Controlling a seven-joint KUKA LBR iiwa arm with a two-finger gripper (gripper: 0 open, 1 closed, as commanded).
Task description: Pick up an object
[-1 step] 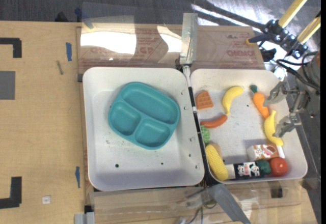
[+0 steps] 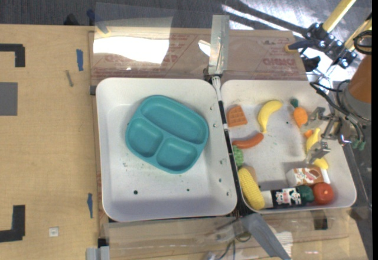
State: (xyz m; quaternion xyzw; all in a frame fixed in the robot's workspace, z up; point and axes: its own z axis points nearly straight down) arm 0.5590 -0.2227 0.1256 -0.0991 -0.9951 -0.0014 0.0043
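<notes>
Gripper (image 2: 323,135) low at three o'clock of right bin (image 2: 277,88), by small yellow piece (image 2: 312,139); grip state unclear. Nothing lifted; pick pending.

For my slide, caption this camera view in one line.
Gripper hovers over the right bin of toy food, beside a small yellow piece; teal divided plate in the left bin.

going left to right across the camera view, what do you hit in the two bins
teal divided plate → waffle piece → banana → orange carrot → hand, over the right bin's right side
</notes>
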